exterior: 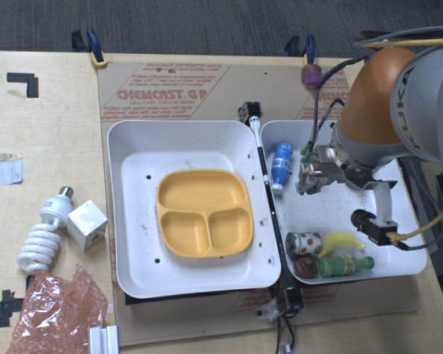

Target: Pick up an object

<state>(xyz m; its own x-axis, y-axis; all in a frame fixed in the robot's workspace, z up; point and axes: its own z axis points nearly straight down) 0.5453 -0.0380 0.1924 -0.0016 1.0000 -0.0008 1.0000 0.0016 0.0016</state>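
Your end effector (308,183) hangs in the right bin (406,268), near the blue bottle (281,162); its opening cannot be determined. Expect a missed grasp: the bottle lies against the bin wall, which may block one side and deflect the descent.

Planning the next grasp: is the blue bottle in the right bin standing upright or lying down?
Lying down. The blue bottle rests lengthwise on the floor of the right bin, beside its left wall.

Right bin (399,268): blue bottle (280,164) lying against left wall. Near front edge, clustered: small can (306,241), banana (342,240), green bottle (344,265) on its side, brown round item (305,266).
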